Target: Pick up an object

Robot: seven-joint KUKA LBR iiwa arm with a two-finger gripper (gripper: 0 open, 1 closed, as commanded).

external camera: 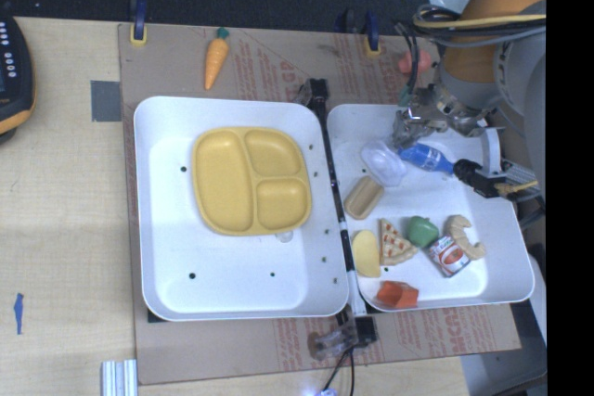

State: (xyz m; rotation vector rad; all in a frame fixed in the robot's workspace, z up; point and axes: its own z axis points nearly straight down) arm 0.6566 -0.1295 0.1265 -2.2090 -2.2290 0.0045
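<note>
The arm point(492, 23) runs off the right edge. The gripper point(413, 127) covers one end of the blue bottle point(429, 158). A dark device point(14, 70) is cut by the left edge.

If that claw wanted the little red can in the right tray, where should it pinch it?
Probably across the can's round middle, coming straight down from above. It lies on its side, tilted, so the curved body faces up. The pretzel-shaped piece and the green toy crowd it above, so the jaws should close along the freer diagonal.

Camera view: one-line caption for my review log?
Hand over the right bin near a blue-capped bottle; yellow divided plate in the left bin.
</note>
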